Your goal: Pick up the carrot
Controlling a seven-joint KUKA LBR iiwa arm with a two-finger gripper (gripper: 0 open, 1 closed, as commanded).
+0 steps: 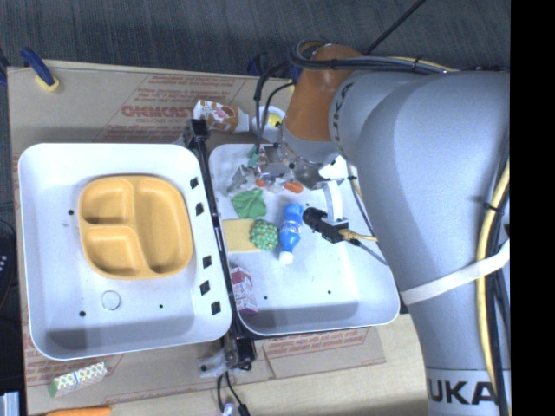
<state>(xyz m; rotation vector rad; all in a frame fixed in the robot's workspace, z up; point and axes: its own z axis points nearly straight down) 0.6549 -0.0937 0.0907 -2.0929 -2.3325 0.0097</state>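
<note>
Carrot [293, 186], a small orange piece at the right bin's [373, 306] twelve o'clock end, looks light, stiff and smooth; a grip across its middle should suit. Gripper [264, 170] reaches down beside it, toward nine o'clock of the carrot, wrist bent steeply under the orange band; how its grip stands cannot be told.
</note>
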